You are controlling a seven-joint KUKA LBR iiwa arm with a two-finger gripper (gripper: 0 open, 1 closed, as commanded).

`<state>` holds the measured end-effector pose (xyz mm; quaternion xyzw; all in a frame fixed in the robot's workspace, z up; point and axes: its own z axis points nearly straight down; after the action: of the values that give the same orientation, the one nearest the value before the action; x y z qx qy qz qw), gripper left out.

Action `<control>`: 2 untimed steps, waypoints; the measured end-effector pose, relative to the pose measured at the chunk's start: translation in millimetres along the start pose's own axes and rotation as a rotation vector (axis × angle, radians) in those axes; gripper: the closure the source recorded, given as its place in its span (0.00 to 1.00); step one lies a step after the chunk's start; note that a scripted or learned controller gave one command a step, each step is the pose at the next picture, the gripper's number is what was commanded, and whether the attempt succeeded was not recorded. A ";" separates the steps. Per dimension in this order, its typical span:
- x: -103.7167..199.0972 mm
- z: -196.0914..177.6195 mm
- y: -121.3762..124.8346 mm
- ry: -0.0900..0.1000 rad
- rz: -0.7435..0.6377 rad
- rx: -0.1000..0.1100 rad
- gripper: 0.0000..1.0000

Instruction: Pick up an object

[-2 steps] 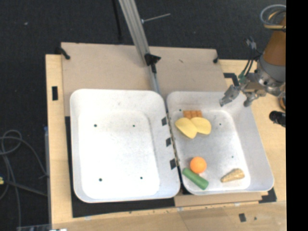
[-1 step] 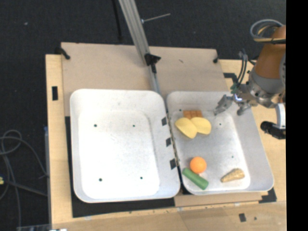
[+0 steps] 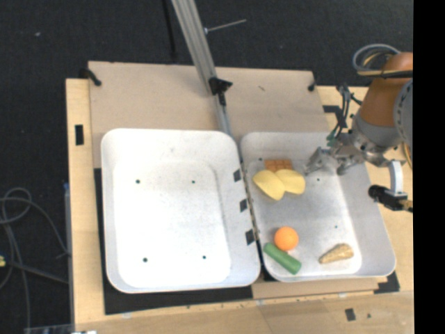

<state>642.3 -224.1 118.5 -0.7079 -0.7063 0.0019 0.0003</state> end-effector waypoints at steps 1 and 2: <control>-1.5 -15.3 1.9 -0.004 0.000 -0.009 1.00; 1.3 -60.9 3.4 0.000 -0.005 -0.010 1.00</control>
<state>645.9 -222.7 179.4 -0.7059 -0.7083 -0.0016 -0.0031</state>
